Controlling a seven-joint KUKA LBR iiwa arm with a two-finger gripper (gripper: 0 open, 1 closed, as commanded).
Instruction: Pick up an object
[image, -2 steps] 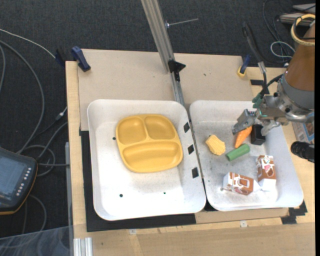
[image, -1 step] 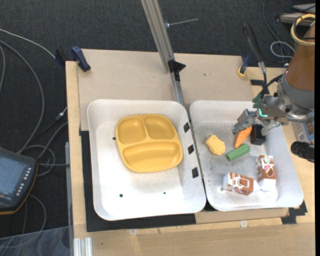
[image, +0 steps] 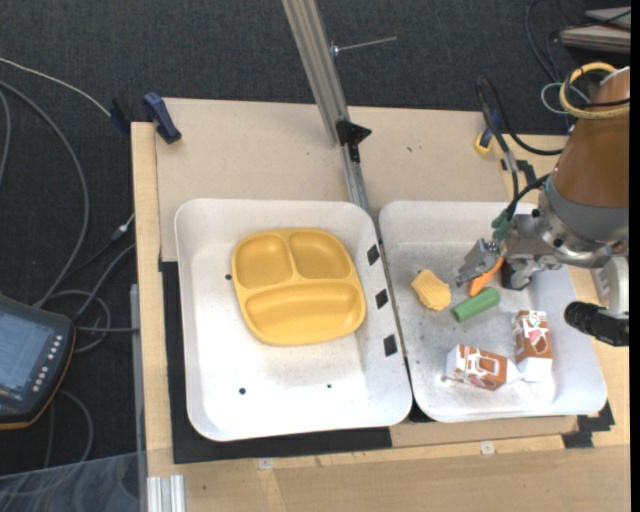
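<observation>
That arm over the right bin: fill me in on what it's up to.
The grey and orange arm reaches in from the right, and its pincer hangs low over the right bin, just above the green cylinder and an orange piece. A yellow block and two small cartons lie nearby. The yellow divided plate sits in the left bin.

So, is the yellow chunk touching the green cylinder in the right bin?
Apart. The camera view shows bare white bin floor between the yellow chunk and the green cylinder.
</observation>
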